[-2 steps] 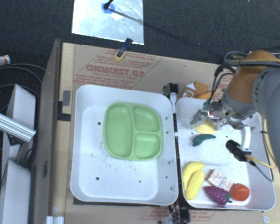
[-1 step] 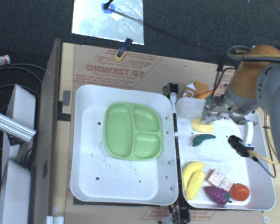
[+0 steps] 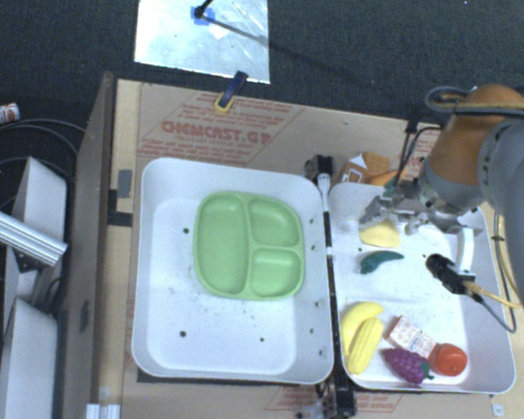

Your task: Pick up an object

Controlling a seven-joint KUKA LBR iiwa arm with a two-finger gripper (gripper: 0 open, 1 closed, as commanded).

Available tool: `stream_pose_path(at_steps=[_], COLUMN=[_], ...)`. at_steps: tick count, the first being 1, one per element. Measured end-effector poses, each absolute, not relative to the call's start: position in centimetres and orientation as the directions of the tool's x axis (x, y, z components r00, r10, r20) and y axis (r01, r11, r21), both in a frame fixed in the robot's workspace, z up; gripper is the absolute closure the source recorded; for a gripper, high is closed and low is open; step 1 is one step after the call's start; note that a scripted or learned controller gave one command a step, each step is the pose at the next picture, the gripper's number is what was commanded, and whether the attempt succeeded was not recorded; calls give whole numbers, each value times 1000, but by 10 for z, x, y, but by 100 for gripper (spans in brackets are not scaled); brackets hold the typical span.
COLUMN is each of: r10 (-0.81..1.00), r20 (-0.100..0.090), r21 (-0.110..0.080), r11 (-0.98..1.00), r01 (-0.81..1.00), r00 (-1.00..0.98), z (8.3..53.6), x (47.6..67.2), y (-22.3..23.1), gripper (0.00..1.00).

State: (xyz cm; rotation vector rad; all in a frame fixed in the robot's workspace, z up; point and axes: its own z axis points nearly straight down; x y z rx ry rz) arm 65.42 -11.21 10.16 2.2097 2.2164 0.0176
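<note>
My gripper [image 3: 393,218] hangs over the far part of the right bin [image 3: 493,317], open, with its fingers spread just above a pale yellow fruit [image 3: 380,234]. Nothing is held between the fingers. Just in front of that fruit lies a dark teal pepper-like piece [image 3: 380,260]. Toward the near end of the bin sit a yellow banana bunch [image 3: 361,331], a red-and-white box [image 3: 411,335], purple grapes [image 3: 406,365] and a red tomato [image 3: 449,359].
The left bin [image 3: 161,324] holds a green divided plate [image 3: 247,246]. An orange piece [image 3: 374,167] lies at the right bin's far rim, close behind the gripper. The divider between the bins runs just left of the yellow fruit.
</note>
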Motion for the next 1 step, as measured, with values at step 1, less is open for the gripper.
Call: stream_pose_path(at_steps=[1], r10=[1000], r20=[0], r21=[2], r11=[5], r01=[1000], r00=[-5], z=[84], x=[654], y=[-102], gripper=[0])
